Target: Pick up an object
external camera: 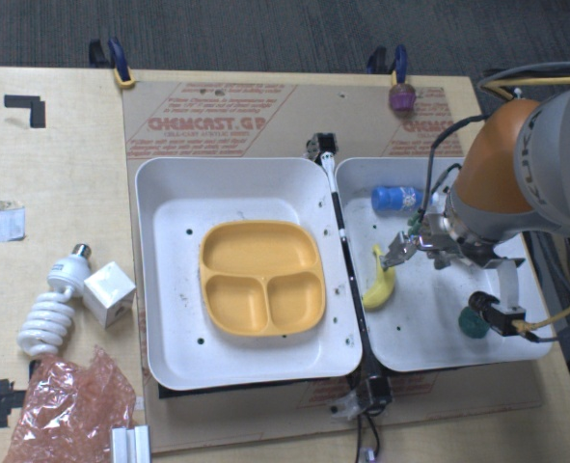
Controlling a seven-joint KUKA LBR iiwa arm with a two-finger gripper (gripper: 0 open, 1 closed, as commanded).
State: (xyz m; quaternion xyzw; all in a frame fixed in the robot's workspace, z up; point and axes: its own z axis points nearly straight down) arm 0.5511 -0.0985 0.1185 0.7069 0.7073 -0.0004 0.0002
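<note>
On the tabletop (53, 162) at the far left lie a white spiral light bulb (53, 307) and a small white cube (109, 292). The left white bin (159, 191) holds a yellow plastic tray with three compartments (262, 276). In the right white bin (429, 340), a yellow banana (379, 285) lies near the left wall, with a small blue cylinder (393, 198) behind it. The end effector (398, 251) hovers just beside the banana's upper tip; whether it is released or clenched, I cannot tell. I judge this to be the approach step. Next it should centre over the banana and descend before closing.
</note>
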